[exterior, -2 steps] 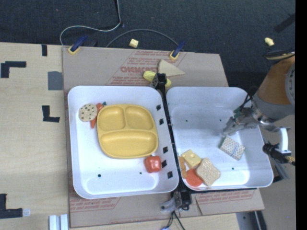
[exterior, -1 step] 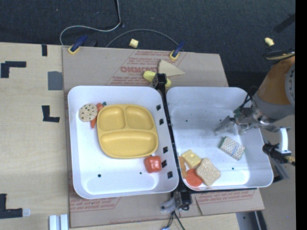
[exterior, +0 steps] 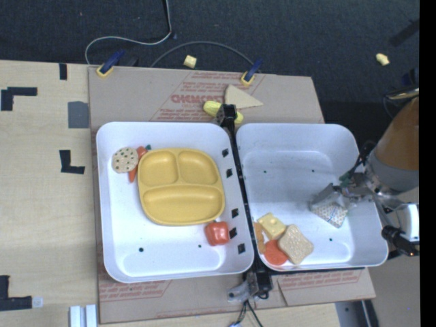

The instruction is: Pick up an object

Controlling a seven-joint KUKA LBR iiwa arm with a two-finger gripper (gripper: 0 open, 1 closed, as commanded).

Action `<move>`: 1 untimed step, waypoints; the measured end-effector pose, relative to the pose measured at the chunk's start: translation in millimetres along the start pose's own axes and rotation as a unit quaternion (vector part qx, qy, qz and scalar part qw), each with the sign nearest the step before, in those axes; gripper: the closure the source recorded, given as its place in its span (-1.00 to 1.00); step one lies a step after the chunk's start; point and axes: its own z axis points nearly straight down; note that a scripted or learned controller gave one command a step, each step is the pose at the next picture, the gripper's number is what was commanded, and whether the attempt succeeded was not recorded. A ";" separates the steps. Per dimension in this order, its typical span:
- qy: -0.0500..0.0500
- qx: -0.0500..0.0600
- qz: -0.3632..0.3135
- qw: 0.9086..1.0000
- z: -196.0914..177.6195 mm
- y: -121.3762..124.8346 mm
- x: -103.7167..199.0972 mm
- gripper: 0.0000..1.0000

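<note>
Lowest in the frame, by the right bin's (exterior: 300,136) lower-left corner, lie a cracker (exterior: 296,244), a cheese cube (exterior: 271,225) and a red piece (exterior: 274,254), all touching. I judge them light, stiff toy food, a bit slick; the cracker's flat sides look the best hold. My gripper (exterior: 332,208) hangs just up and right of them, over the bin floor; the view is too blurred there to tell how my jaws stand. In the left bin (exterior: 116,251), a yellow tray (exterior: 181,186), cookie (exterior: 124,159) and red block (exterior: 217,233).
</note>
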 end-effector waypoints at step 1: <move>-0.003 -0.004 -0.001 1.000 35.9 16.4 1.9 -1.00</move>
